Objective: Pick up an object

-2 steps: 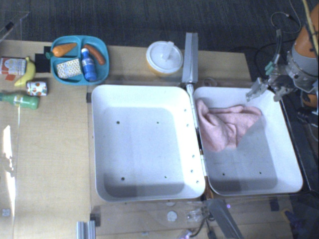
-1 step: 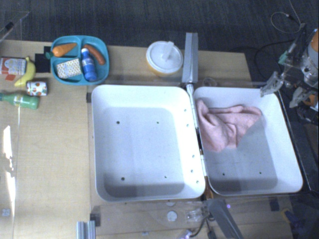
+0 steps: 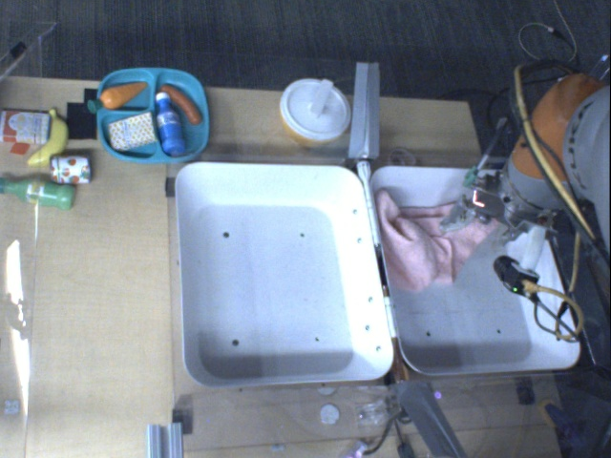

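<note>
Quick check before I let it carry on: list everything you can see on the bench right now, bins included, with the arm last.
White bins: two, side by side, mid-bench.
Cloth: one, pink, crumpled in the right bin against its left wall.
Lidded cup: one, white lid on yellow, behind the bins.
Divided tray: one, blue, far left corner, holding toy food.
Banana: one, yellow, left of the tray.
Small can: one, beside the banana.
Bottle: one, green, lying at the left edge.
Gripper: one, over the right bin at the cloth's right edge.
Arm: one, grey and orange, right side.
</note>
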`<state>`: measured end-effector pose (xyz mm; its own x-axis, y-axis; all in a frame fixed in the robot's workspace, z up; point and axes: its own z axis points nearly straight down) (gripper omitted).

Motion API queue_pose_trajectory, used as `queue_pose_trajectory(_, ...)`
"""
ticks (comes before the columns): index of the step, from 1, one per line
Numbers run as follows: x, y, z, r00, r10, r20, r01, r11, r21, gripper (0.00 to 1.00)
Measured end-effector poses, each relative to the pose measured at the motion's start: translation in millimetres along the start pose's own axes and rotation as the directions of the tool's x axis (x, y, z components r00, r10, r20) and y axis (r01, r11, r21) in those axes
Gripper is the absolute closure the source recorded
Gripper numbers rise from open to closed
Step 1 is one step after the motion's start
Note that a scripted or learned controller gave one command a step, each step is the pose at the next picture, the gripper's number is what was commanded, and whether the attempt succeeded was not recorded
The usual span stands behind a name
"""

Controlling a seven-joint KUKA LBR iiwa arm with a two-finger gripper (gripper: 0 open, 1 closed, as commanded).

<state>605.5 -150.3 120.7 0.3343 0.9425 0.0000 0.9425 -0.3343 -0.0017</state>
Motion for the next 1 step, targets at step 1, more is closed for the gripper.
queue_pose_trajectory(1,45.8,-20.3,30.3,0.992,-0.123,-0.001,0.123,0.992,-0.015,0.0)
